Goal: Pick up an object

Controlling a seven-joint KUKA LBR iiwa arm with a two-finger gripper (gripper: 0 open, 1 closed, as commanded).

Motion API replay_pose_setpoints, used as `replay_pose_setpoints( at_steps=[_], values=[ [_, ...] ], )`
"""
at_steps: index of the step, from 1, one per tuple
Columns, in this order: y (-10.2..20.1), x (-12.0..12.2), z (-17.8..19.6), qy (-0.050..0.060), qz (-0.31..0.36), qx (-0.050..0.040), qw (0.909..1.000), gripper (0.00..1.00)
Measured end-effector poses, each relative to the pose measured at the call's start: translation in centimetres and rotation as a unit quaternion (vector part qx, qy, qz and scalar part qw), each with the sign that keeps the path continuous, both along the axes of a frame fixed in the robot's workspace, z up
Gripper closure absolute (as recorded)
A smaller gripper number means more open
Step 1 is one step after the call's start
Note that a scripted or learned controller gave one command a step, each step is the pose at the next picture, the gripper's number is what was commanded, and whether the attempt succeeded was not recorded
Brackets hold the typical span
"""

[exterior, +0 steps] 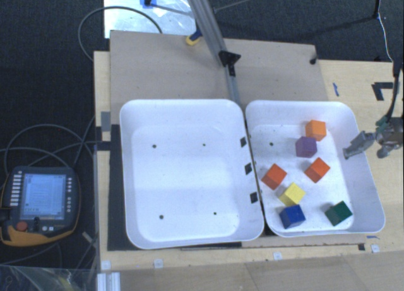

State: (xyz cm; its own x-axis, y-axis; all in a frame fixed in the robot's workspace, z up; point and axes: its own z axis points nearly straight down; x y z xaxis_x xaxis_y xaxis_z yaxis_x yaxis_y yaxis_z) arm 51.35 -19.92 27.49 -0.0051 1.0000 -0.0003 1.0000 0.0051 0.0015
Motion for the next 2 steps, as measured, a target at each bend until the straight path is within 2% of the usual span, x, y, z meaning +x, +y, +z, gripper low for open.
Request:
replay_pose_setpoints(
  at_steps=[1,2],
  values=[
    [0.0,0.0,0.0,0.000,0.000,0.0000,1.0000,0.00],
    [-0.2,0.0,-6.2,0.002,-0.002,0.0006,1.0000,0.00]
  ],
)
